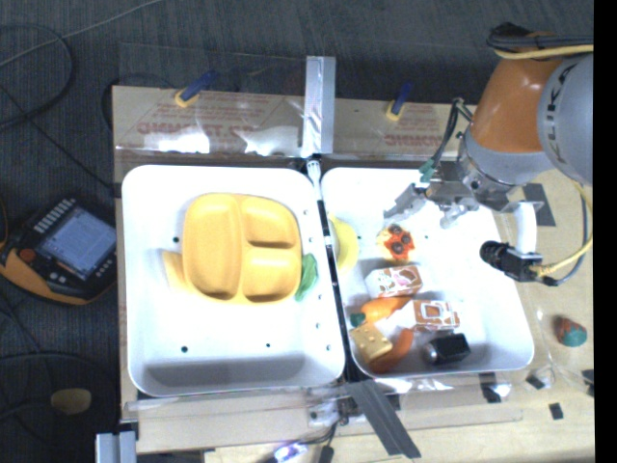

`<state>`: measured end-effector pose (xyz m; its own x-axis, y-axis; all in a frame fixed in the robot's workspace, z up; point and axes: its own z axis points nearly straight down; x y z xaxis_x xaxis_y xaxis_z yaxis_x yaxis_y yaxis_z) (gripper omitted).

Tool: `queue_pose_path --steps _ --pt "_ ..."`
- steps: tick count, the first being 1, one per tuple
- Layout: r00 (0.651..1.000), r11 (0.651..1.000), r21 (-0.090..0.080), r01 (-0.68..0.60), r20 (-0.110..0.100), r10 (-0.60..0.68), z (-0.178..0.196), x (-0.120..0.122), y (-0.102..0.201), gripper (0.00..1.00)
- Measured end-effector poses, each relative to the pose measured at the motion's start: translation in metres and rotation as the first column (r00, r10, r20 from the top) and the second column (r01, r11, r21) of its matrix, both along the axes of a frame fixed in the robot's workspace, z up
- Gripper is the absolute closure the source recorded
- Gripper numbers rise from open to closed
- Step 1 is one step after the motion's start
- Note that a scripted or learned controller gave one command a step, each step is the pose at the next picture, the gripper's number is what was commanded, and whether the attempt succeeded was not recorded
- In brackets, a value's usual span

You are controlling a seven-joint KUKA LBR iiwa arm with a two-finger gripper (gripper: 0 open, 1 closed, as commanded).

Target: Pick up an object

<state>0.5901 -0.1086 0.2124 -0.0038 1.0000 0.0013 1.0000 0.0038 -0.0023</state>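
My gripper point(421, 211) hangs over the back part of the right bin point(501, 302), open, with nothing between its fingers. Just below it and slightly left lies a small orange and black toy point(395, 242). Nearer the front are a brown and white packet point(395, 281), an orange carrot-like piece point(379, 309), a second small packet point(436, 313), a black object point(445, 348) and a tan block point(365, 340). A yellow item point(343, 240) rests against the bin's left wall.
The left bin point(154, 355) holds a yellow divided tray point(241, 246) turned face down, with a green piece point(308, 276) at its right edge. A metal divider point(319, 104) stands behind the bins. A handheld device point(67, 244) lies on the floor to the left.
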Motion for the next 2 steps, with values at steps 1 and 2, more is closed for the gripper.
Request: queue_pose_path --steps 1,2 --pt "1.0 1.0 -0.003 -0.005 0.0 0.005 -0.075 0.008 -0.025 0.0" --pt "1.0 1.0 -0.003 -0.017 0.011 0.017 -0.122 -0.042 -0.055 0.0"
